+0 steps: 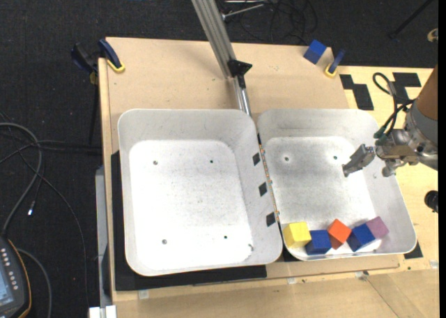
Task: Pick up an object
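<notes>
Starting at the left, the left bin (187, 191) sits on the bench (174, 72), its speckled white floor bare. A clamp (111, 57) grips the bench's far left corner. A grey pole (212, 20) slants down from the top toward the seam where the two bins meet.

Over to the right bin (313, 142): five blocks are bunched along its near wall. Leftmost is the yellow block (297, 233), then a blue block (319, 241) touching it, the orange block (339, 231) tilted just beside that, a second blue block (362, 237), and the purple block (378, 226) at the corner end.

Further back, another blue cube (316, 51) rests on the bench near its far right corner, outside the bins.

At the right, the arm comes in and the gripper (359, 159) hangs over the right bin's right side, well apart from the row of blocks. Nothing is visible between its fingers, but whether they stand parted or together cannot be made out at this slant.
</notes>
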Robot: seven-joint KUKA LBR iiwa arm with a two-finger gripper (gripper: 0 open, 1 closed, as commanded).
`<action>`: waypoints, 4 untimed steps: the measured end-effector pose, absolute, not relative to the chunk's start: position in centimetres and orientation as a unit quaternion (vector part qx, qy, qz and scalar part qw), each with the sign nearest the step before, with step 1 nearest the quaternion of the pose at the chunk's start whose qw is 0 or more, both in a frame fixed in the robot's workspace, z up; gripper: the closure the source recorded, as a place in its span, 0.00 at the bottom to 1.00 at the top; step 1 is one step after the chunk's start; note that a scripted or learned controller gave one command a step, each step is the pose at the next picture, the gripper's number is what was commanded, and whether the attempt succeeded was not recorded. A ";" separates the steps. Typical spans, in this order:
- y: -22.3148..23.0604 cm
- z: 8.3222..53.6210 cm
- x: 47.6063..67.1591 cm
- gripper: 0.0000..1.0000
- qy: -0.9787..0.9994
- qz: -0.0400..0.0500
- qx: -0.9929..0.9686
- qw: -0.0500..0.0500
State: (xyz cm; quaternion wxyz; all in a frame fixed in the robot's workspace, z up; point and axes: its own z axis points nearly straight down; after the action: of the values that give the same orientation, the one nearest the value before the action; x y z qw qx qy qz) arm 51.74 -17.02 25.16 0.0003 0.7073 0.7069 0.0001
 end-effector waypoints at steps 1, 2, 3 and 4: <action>-11.1 21.6 51.6 0.00 0.710 0.000 0.704 -0.002; -7.2 19.4 50.1 0.00 0.709 0.000 0.705 -0.002; -2.6 19.5 48.9 0.00 0.710 0.000 0.705 -0.001; 1.7 19.5 49.0 0.00 0.710 0.001 0.704 -0.001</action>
State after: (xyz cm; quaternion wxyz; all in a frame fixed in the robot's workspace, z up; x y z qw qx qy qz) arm 48.97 1.72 19.51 -0.0007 0.7042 0.7100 0.0005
